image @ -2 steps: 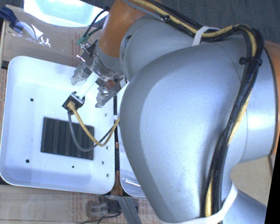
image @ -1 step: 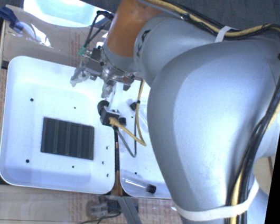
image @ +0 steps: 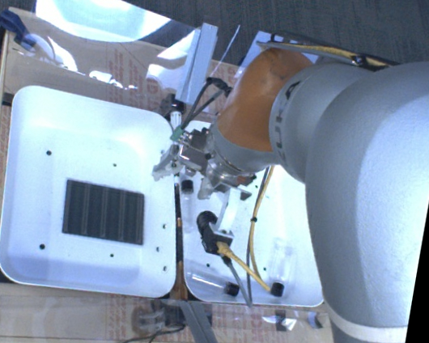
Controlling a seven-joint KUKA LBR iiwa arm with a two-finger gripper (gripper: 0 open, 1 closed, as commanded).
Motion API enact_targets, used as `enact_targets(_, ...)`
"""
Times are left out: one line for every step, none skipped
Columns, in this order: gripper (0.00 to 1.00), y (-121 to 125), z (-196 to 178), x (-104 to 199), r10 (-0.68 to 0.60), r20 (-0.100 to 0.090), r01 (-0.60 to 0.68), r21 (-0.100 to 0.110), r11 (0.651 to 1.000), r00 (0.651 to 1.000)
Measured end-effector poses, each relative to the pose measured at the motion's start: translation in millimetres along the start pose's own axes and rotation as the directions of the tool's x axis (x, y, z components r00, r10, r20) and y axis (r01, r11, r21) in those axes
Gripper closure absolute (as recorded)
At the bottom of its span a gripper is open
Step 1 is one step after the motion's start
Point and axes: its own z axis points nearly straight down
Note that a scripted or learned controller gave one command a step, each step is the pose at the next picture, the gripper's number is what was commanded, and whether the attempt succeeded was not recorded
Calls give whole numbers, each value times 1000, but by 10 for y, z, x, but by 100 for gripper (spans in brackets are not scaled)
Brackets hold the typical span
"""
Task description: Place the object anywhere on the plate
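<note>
Two shallow white bins sit side by side on the wooden counter (image: 73, 322). Nearest, along the frame's lower edge, a grey metal bracket (image: 202, 333) and some cabling lie on the counter below the seam between the bins. Just above, in the lower part of the right bin (image: 296, 292), a clear plastic object (image: 282, 262) lies near the lower right corner, beside a yellow cable (image: 243, 264) and a black fitting. The left bin (image: 25, 174) holds a dark ribbed rectangular plate (image: 104, 212) at centre left of the frame, well apart from the clear object. Higher up, the tool (image: 198, 173) hangs over the seam between the bins; whether it is open or closed cannot be told, and nothing is seen in its hold. Behind it the orange band and broad grey arm (image: 363, 168) fill the right side.
</note>
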Motion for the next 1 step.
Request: enact_targets(100, 651, -382, 652, 87, -2, -87, -2, 996, 996)
